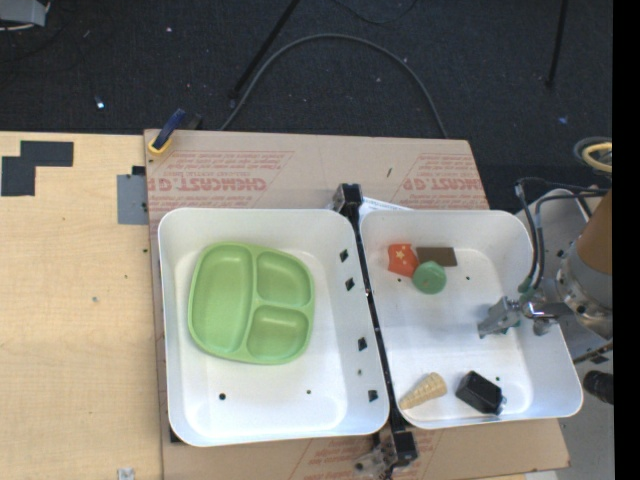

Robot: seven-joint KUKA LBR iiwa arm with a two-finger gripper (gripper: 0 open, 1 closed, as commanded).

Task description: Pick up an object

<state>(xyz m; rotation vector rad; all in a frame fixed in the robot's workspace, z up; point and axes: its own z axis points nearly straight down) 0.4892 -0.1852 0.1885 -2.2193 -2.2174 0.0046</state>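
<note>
Claw [497,320] above glossy white bin [545,388], near matte black block [480,392].

Two white bins sit side by side on a sheet of cardboard [300,168] with red printing. The left bin [180,368] has a green divided plate [252,302] lying flat in it. Light wood bench [70,318] on the left, dark carpet [300,48] behind with a black cable [330,40] looping across it.

The right white bin [505,230] has a bare middle floor. An orange block [402,259], brown bar [437,257] and green ball [430,278] crowd its far side; a cream cone [424,390] and black block [480,392] its near edge.
</note>
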